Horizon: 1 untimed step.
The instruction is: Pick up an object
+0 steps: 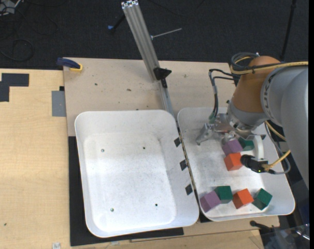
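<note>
The gripper (208, 133) hangs low over the upper part of the right bin (199, 166), its metal fingers spread apart with nothing between them. Just to its right lie a purple block (231, 146) and, touching it below, an orange block (232, 162); a sliver of green peeks out beside them. Along the bin's lower edge sit four more cubes in a loose row: purple (210, 199), dark green (224, 193), orange (243, 197) and another green (262, 198). The arm (281, 95), grey with an orange band, bulks in from the right, cables looping off it. The left bin (89, 139) is matte white plastic, speckled with dark flecks. Both rest on a pale wooden bench (27, 154). A ribbed aluminium rail (141, 35) slants up from between the bins towards the dark carpeted floor at the top of the frame.
</note>
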{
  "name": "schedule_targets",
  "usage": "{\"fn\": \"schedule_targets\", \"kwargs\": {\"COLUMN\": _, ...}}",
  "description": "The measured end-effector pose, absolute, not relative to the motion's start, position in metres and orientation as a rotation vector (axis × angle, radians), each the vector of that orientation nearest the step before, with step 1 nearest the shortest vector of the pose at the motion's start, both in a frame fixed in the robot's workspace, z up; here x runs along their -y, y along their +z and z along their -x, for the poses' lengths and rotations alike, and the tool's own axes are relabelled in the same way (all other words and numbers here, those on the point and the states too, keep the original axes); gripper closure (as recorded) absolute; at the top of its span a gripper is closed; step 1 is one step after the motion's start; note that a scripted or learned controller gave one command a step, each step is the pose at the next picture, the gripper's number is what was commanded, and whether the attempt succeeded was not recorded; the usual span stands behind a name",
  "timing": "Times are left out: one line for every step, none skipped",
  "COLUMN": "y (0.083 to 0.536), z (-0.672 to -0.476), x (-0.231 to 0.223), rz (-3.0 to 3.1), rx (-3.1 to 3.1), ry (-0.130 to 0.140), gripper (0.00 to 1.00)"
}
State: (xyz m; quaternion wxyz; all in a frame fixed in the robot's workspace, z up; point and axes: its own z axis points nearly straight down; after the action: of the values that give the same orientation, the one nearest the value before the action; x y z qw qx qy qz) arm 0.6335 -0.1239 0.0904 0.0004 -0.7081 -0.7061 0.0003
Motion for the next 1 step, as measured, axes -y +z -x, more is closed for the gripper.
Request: {"fn": "schedule_targets", "kwargs": {"y": 0.1013, "z": -0.6333, "x": 0.1250, "rz": 2.229, "rx": 2.212, "ry": 0.001, "gripper": 1.00}}
